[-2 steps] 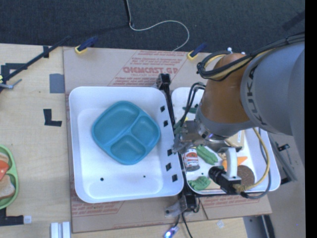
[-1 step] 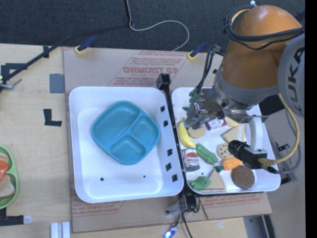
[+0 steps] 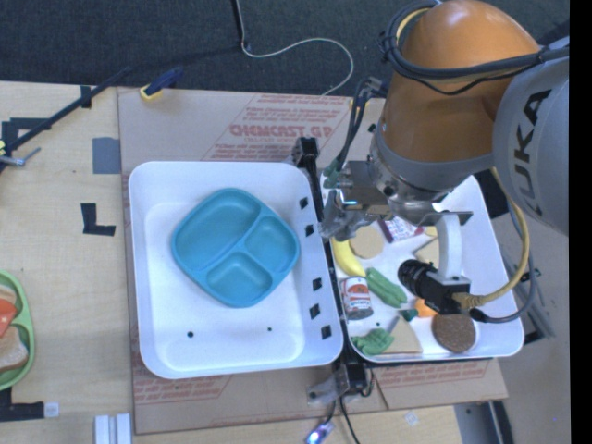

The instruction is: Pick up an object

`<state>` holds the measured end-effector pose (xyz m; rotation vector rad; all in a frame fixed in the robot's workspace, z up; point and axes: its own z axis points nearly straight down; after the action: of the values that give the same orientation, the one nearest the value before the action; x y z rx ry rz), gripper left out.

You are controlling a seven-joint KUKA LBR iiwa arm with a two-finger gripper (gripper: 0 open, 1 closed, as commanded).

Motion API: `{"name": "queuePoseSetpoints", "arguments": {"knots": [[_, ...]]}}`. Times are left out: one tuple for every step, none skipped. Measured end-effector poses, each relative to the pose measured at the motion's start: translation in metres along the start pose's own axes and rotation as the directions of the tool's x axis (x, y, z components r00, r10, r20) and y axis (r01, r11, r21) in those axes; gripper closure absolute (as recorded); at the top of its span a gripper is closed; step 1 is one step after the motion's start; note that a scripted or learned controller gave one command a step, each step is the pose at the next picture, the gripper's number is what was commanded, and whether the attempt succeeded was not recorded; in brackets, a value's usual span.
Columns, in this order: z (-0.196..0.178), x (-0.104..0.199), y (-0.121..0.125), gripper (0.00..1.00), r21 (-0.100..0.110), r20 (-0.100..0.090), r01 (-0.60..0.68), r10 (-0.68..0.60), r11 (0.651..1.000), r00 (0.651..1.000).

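Reading "KUKA" on the grey arm [image 3: 541,146]; its gripper [image 3: 356,213] hangs over the right bin [image 3: 495,340], can't tell the grip state. Cardboard [image 3: 277,128] print is partly legible: "CHEMCAST".

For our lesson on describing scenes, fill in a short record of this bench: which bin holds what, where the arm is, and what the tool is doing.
left bin: shallow white bin holding a blue three-compartment plastic plate
right bin: shallow white bin holding a yellow banana, a small red-labelled can, green leafy toy pieces and a brown round disc
arm: grey with an orange band, reaching over the right bin
tool: low over the right bin's items; grip hidden
bench: cardboard sheet under both bins
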<state>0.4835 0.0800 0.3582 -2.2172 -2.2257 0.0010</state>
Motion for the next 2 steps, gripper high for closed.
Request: {"name": "queuePoseSetpoints", "arguments": {"knots": [[0.109, -0.009, 0.053, 1.0, 0.008, 0.003, -0.004, 0.004, 1.0, 1.0], [0.023, 0.01, 0.007, 1.0, -0.005, -0.003, 0.001, -0.001, 1.0, 1.0]]}}
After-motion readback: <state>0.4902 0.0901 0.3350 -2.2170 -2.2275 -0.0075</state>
